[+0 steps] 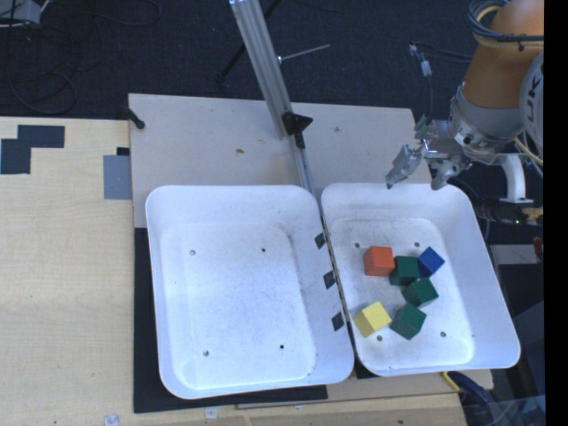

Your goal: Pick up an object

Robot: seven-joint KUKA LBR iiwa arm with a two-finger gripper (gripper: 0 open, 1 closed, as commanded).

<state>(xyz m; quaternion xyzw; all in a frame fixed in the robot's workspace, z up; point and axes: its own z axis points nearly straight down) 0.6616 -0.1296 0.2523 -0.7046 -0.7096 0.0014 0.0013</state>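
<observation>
From the fixed camera above the tabletop [222, 140], the pincer [417, 171] hangs over the far rim of the right bin [484, 327], at about twelve o'clock from the blocks. Its two fingers stand apart with nothing between them, though at this slant and size the gap is hard to read surely.

The candidates all lie in the right bin, bunched near its middle. The orange block [379, 261] sits at ten o'clock of the cluster, with clear floor on its outer sides. The blue block [430, 260] is at two o'clock, touching or just beside a green block [406, 270]. Two more green blocks [421, 292] [408, 321] run down toward six o'clock, and the yellow block [373, 318] lies at seven o'clock, near the divider side. The left bin [169, 238] holds no blocks.

The step in hand looks like the approach. To do it well, I would choose the orange or yellow block, since each has free faces. Travel toward six o'clock, centre above the block, turn the fingers square to two free faces, then descend straight, closing only once both fingers flank it. The crowded green ones risk a fingertip landing on a neighbour.
</observation>
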